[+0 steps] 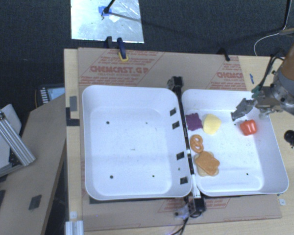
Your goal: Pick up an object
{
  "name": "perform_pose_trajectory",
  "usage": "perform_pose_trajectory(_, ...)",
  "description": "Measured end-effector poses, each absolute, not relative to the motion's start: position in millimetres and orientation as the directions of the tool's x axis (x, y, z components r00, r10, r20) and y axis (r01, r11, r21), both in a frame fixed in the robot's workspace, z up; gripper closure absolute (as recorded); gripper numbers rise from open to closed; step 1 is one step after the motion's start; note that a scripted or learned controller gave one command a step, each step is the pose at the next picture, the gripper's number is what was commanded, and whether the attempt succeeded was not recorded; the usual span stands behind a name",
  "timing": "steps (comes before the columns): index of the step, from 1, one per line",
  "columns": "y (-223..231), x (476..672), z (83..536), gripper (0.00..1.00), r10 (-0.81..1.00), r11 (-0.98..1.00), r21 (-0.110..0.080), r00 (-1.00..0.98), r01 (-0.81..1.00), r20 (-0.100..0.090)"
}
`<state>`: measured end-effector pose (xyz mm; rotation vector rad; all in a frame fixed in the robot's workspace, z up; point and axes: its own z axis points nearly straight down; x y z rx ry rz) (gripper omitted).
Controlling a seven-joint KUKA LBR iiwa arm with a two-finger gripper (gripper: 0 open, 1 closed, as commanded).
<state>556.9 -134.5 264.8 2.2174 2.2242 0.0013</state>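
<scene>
The tool (241,110) hung over the right bin (264,180), just left of a small red-orange object (248,127) lying on the bin floor; I could not tell its state. A yellow lump (211,124), purple piece (193,121), pretzel shape (197,143) and tan bread-like piece (207,163) lay further left.

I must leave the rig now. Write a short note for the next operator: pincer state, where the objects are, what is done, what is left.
Pincer: over the right bin, near its far right part; open or shut is not clear, and it holds nothing that I can see.
Objects, all in the right bin: red piece just beside the pincer; yellow piece, purple piece, pretzel, brown bread-like piece by the divider.
Done: nothing lifted.
Left: grasp and lift one object.
</scene>
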Motion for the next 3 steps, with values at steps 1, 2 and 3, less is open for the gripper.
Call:
perform_pose_trajectory(1,-117.4,594.1,496.3,0.00,1.000,0.008,0.023,-0.007,1.000,-0.005)
perform_pose_trajectory(2,1.1,622.8,538.2,0.00,1.000,0.017,0.009,-0.017,1.000,0.004)
perform_pose_trajectory(3,-7.1,622.0,547.3,1.00,1.000,0.007,0.008,-0.007,1.000,0.000)
